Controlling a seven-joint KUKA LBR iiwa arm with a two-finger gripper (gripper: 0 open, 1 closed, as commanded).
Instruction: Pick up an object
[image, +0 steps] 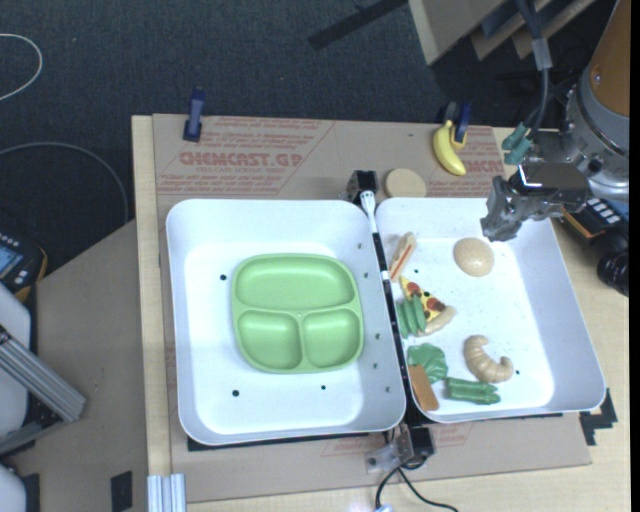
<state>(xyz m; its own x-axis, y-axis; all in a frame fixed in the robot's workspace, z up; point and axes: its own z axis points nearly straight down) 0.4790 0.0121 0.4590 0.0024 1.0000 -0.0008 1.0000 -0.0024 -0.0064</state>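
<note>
At the near edge of the right bin (575, 330) you see a green bean pod (471, 391) lying flat, and just beside it on the left an orange carrot stick (423, 387) under a small green leafy piece (428, 357). A little behind the pod lies a croissant (486, 360), curved, on the white floor of the bin. Further back, near the wall between the bins, there is a pizza slice (433, 309) touching another green pod (410, 315), and behind them a thin hot dog (402, 256) lies at a slant.

In the left bin (195, 330) you find a green plate with three compartments (297, 311), sitting near the middle.

Going further in the right bin, a round beige bread roll (474, 256) rests alone, well apart from the croissant. The gripper (503, 222) hangs just beside this roll, toward the far right corner of the bin, above the rim. Nothing is seen between its fingers. You cannot tell from this view if the fingers are spread or pressed together, because they are dark and small.

Behind the bins, on the desk (250, 160), a flat round cookie (405, 183) lies close to the bin wall, and a yellow banana (448, 150) lies near it toward the right, beside a blue clamp (462, 118). A second blue clamp (194, 113) is at the far left edge.
</note>
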